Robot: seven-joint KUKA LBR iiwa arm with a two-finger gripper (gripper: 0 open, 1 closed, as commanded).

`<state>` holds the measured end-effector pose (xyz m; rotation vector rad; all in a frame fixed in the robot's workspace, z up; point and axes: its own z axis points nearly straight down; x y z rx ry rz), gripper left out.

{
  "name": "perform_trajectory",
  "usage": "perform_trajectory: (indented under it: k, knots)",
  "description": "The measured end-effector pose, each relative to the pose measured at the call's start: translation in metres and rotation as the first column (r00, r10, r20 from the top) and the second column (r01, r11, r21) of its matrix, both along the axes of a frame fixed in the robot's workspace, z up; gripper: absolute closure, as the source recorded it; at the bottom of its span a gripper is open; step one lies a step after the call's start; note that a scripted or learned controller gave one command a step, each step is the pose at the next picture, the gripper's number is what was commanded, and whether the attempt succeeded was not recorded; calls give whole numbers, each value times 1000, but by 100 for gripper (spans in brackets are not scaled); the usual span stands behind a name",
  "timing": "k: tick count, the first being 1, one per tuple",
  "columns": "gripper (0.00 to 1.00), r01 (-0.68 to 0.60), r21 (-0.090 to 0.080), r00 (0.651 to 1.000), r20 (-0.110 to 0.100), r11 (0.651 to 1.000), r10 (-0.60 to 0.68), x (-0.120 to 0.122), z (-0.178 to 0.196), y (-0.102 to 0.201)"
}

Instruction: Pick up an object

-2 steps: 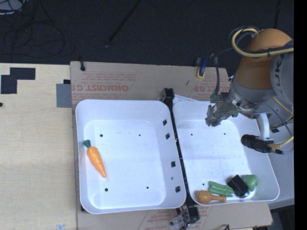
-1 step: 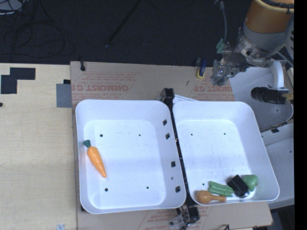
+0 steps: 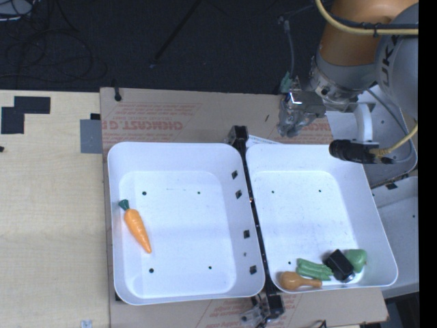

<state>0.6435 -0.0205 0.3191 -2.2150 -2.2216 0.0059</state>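
— What's in hand? 
— Nothing; my gripper (image 3: 295, 123) hangs upper right, above the right bin's (image 3: 382, 231) far rim; finger spread, I cannot tell. 
— Target? 
— Black block (image 3: 339, 264), lower right, crowded by green toys. I'd descend straight, straddling it.

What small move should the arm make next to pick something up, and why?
Probably swing the gripper forward and down toward the cluster in the right bin's near corner, since it hangs above that bin's far rim, well short of the black block.
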Motion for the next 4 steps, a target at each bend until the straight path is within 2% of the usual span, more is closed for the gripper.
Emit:
perform_trajectory:
  k: [1,2,3,4]
  knots:
    - [100,-1,0,1000,1,1000,1,0,-14,37]
    - [100,-3,1,1000,9,1000,3,1,38,99]
    - [100,-8,4,1000,11,1000,8,0,111,195]
    - [100,-2,1,1000,15,1000,2,0,226,178]
